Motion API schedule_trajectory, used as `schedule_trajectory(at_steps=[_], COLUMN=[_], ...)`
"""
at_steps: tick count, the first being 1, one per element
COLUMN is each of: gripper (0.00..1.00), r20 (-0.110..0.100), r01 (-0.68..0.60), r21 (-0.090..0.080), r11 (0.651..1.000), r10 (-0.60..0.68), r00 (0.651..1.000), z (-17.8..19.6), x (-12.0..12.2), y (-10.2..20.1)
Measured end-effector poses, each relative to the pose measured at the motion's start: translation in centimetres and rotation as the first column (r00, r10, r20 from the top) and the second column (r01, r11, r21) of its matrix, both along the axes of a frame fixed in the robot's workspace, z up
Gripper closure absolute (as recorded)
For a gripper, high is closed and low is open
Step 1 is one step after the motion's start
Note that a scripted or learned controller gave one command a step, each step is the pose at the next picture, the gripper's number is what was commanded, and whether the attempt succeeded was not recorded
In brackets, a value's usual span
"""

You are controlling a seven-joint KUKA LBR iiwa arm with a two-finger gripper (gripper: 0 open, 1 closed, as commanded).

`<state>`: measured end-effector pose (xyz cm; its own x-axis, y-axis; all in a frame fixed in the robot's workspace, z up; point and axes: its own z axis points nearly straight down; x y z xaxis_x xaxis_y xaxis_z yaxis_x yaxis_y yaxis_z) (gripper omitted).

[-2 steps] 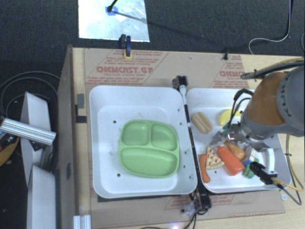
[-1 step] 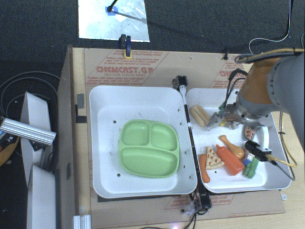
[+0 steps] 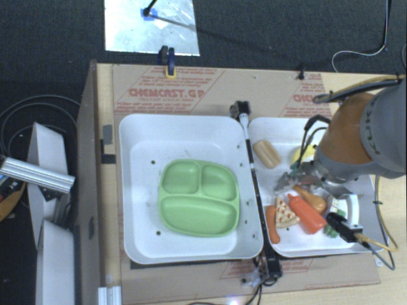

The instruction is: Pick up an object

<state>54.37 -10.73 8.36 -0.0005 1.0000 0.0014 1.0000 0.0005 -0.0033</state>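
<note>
- The surface (image 3: 191, 84) is a brown sheet with red lettering, carrying two white bins side by side.
- The left bin (image 3: 140, 138) holds a green divided plate (image 3: 198, 197), lying flat near its middle.
- The right bin (image 3: 280, 129) holds the toy food.
- The arm (image 3: 365, 132) reaches in over the right bin, its hand (image 3: 299, 178) low among the food; whether it is open or closed cannot be told.
- A tan bread roll (image 3: 266, 153) lies near the divider.
- An orange carrot (image 3: 305, 213) lies just below the hand, beside a pizza slice (image 3: 285, 213).
</note>
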Motion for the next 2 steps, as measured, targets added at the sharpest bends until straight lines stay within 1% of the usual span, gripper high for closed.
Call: schedule_trajectory(at_steps=[1, 2], gripper=[0.00, 0.00], r20=[0.002, 0.009], r01=[0.002, -0.005], r21=[-0.001, -0.002], r11=[1.000, 1.000], r10=[-0.002, 0.005], r00=[1.000, 1.000], z=[0.0, 0.1], x=[-2.6, 2.7], y=[-1.2, -0.5])
